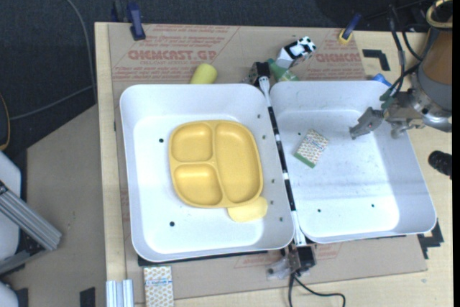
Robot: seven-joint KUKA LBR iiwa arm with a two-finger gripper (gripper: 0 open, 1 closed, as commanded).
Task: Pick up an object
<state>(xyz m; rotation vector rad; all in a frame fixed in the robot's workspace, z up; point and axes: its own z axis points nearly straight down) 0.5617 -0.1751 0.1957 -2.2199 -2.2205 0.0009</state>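
Over the right bin [402, 219] the pincer [363, 127] hangs above the bin's far side; I cannot tell its state. A small patterned packet [312, 148] lies on the floor there, near it to the left. The left bin [144, 154] holds a yellow divided plate [215, 162].

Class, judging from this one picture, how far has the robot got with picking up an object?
Done: nothing lifted yet. In hand: the gripper hangs over the right bin, apart from the small packet lying on its floor. Left: reach the packet, grasp it and lift it. The yellow plate sits untouched in the left bin.
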